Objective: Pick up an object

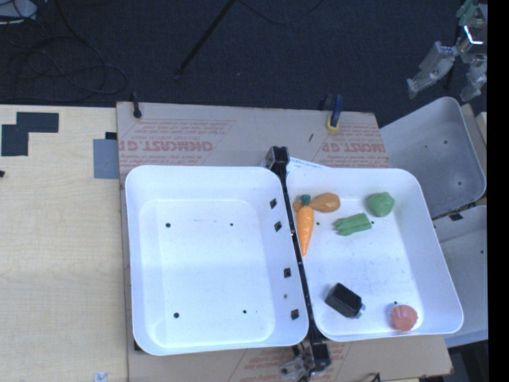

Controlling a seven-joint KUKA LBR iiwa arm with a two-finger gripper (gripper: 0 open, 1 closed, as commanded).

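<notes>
Smooth white plastic bins on printed cardboard over pale wood.
The left bin [205,261] and right bin [413,277] look like glossy moulded plastic. The cardboard [199,138] beneath is matt brown with red print; the bench [56,253] is light wood grain. The carrot [305,228], green pieces [380,204] and pink ball [404,317] look like smooth plastic; the black block [344,300] is matt.

A single fixed camera looks down from above at a slant, far enough back to frame both white bins: the left bin [151,213] and the right bin [429,245], the cardboard sheet [199,138] under them, the wooden bench [56,253], and dark floor beyond.
</notes>
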